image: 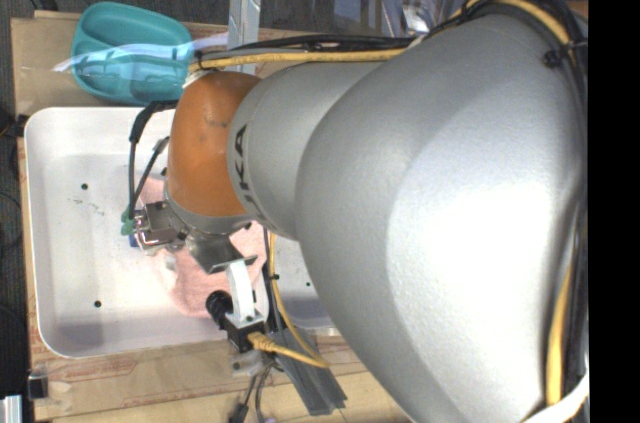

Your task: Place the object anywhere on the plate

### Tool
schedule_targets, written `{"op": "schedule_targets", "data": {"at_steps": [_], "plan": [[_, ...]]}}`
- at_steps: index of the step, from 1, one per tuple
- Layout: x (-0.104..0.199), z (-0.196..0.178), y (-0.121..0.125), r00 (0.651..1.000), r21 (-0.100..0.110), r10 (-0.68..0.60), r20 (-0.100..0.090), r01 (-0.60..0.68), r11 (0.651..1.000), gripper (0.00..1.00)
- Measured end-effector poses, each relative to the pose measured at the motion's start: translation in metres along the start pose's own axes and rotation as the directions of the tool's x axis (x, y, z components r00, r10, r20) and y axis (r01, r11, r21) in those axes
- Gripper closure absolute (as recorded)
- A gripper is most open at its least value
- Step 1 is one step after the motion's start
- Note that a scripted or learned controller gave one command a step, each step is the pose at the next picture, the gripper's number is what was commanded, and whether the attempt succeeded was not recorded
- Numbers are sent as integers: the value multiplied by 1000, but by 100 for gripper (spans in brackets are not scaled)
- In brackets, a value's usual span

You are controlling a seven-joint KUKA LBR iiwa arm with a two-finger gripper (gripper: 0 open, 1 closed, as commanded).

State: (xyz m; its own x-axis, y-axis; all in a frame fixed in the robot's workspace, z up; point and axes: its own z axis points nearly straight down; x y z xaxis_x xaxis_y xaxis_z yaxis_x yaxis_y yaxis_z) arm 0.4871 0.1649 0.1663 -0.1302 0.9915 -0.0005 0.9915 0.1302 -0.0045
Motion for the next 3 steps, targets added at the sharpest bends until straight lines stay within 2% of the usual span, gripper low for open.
{"op": "schedule_targets", "data": {"at_steps": [1,2,3], "plan": [[-58,-62,22,965,-4,-262,1,262,965,100],[15,75,-6,987,-4,-160,-1,160,987,100],[-17,19,70,951,-1,-310,0,310,951,100]]}}
